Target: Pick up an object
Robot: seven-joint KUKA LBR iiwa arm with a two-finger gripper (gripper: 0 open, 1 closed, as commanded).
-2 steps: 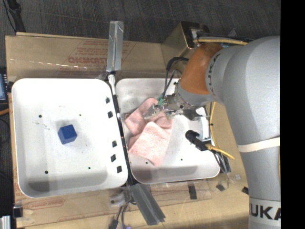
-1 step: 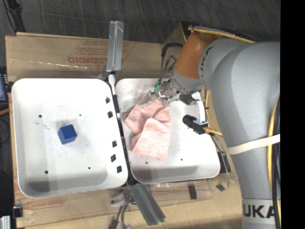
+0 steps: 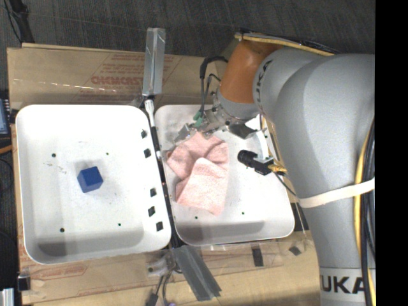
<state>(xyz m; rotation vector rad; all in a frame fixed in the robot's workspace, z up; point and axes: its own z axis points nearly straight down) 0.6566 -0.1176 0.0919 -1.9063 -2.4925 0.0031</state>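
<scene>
**Over the right bin, above a pink cloth**

A dark carpeted floor surrounds a bench topped with brown cardboard, where two shallow white bins sit side by side, divided by a grey metal bar that runs from the far edge toward the near one. The left bin holds a small blue cube, resting near its middle, well apart from me. I reach in from the right, my grey arm and its orange band looming over the right bin.

My gripper sits low at the far left corner of the right bin, close to the dividing wall. A crumpled pink cloth lies in that bin, spreading from just beneath my fingertips toward the near side, one paler folded flap uppermost. The cloth's far edge sits right at my fingers, and from this slant they appear to touch or nearly touch it, though I cannot tell whether any fabric lies between them. Whether my fingers stand wide or narrow I cannot tell either; the wrist hardware and cables crowd them. A black fitting juts from my wrist over the bin's right part, just beside the cloth.
</scene>
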